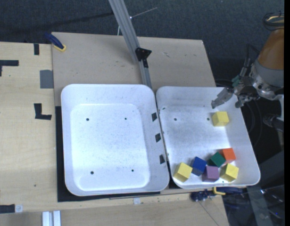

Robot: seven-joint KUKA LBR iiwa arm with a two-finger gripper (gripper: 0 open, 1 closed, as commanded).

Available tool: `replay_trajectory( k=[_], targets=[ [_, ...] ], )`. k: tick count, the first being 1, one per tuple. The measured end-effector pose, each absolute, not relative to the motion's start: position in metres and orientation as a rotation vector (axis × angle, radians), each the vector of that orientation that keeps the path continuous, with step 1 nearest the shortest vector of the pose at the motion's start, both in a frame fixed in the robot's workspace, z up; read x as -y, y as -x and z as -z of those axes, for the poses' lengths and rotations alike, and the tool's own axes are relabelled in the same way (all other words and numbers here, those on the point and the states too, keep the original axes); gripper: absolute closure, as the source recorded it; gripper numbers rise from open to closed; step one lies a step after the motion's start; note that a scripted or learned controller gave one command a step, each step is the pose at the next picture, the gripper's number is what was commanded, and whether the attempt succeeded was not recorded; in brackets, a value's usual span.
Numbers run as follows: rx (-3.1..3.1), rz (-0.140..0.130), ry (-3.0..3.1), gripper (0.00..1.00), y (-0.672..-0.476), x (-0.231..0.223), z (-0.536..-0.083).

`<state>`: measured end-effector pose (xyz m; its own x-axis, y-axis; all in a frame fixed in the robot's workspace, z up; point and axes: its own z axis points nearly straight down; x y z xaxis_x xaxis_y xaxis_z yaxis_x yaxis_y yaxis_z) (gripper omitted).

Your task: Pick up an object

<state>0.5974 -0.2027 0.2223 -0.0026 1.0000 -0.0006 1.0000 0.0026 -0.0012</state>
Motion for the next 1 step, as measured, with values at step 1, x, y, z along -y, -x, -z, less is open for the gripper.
replay_trajectory(
  k=[1],
  targets=[
    [2.224, -0.003, 2.219, 0.0, -0.5974, 0.2028, -0.2223]
  ],
)
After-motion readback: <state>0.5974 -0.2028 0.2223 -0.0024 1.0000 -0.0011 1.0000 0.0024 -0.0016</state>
